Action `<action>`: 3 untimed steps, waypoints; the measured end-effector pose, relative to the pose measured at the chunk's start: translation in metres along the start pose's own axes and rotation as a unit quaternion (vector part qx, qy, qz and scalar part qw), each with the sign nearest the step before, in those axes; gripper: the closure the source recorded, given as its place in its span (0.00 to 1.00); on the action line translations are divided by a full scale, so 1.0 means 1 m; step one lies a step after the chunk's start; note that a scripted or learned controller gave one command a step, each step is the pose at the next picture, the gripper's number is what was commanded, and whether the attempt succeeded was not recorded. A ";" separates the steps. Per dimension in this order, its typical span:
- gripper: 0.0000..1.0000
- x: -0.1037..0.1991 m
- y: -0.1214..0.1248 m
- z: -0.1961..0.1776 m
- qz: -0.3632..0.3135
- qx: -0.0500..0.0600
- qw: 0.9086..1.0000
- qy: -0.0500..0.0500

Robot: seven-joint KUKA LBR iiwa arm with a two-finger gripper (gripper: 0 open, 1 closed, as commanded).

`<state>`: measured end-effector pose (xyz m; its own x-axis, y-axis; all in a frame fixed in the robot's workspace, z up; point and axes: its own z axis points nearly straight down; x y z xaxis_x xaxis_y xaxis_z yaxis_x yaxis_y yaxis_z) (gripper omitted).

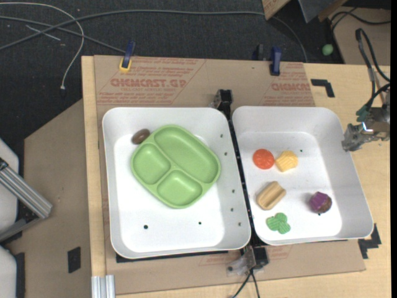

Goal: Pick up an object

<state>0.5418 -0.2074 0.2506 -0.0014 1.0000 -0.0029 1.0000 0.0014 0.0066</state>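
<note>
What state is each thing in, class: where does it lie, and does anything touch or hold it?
Green divided plate: flat in the left bin, compartments bare.
Brown piece: in the left bin, at the plate's rim.
Orange ball: loose in the right bin.
Yellow piece: beside the orange ball.
Tan piece: lying loose.
Purple piece: loose.
Green piece: loose.
Gripper: at the right bin's edge, holding nothing visible.

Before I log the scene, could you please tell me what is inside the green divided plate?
The green divided plate shows three bare compartments. A small brown object lies beside its upper-left rim, in the left bin. Whatever lies under the plate is covered.
</note>
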 end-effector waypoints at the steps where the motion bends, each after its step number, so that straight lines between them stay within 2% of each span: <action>1: 1.00 0.000 0.002 -0.045 0.000 0.000 1.000 0.000; 3: 1.00 0.106 0.026 -0.014 -0.002 0.005 1.000 0.003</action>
<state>0.5676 -0.1013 0.2648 -0.0057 1.0000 0.0022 1.0000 0.0057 -0.0026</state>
